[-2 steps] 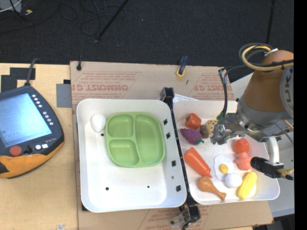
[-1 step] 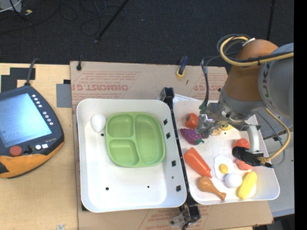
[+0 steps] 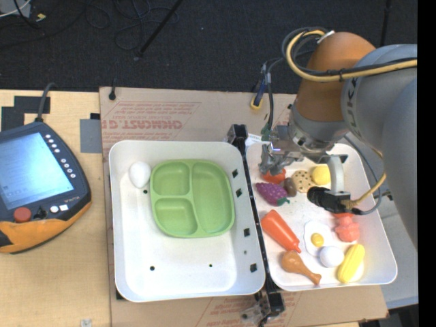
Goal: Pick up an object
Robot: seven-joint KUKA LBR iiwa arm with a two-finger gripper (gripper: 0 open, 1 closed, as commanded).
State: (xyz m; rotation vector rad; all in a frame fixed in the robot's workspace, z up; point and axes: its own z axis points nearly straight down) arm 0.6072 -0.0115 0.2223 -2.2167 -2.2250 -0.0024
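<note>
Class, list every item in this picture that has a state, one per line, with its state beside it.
green tray: upright, compartments bare, in left bin
white egg: beside the tray, left bin
pincer: lowered into right bin, over a red item
carrot: lying flat
drumstick: lying flat
grapes: lying flat
tablet: screen lit
</note>
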